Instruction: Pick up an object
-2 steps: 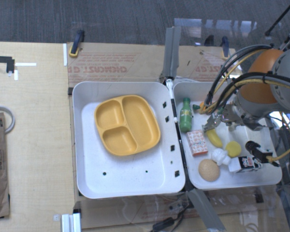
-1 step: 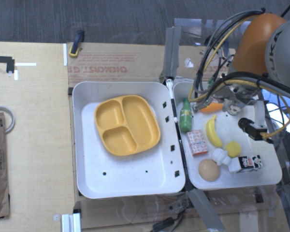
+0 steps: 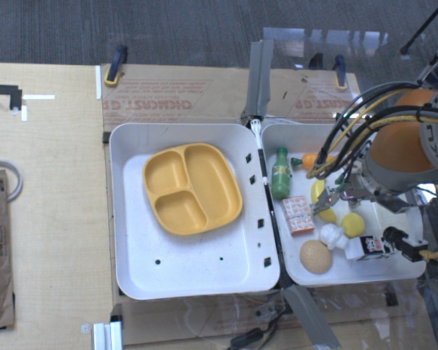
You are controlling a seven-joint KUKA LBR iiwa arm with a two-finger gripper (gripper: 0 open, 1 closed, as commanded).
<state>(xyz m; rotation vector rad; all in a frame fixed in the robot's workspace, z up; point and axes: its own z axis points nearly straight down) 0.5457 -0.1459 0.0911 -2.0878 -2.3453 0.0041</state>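
My gripper [image 3: 327, 201] hangs low over the middle of the right bin [image 3: 299, 272], reaching in from the right. Just under and beside it lie yellow pieces [image 3: 319, 190], one partly hidden by the gripper. A round yellow lemon-like object [image 3: 352, 224] lies to its lower right. A small red-and-white box [image 3: 298, 215] sits to its lower left. Below are a white lump [image 3: 330, 235] and a tan ball [image 3: 315, 257]. A green bottle [image 3: 279, 173] stands at the bin's left wall, and an orange piece [image 3: 309, 162] lies behind.
The left bin [image 3: 131, 268] holds a yellow divided plate [image 3: 193, 188]. A raised divider [image 3: 266, 195] separates the two bins. Cables loop above the wrist over the right bin's back. Cardboard lies behind both bins.
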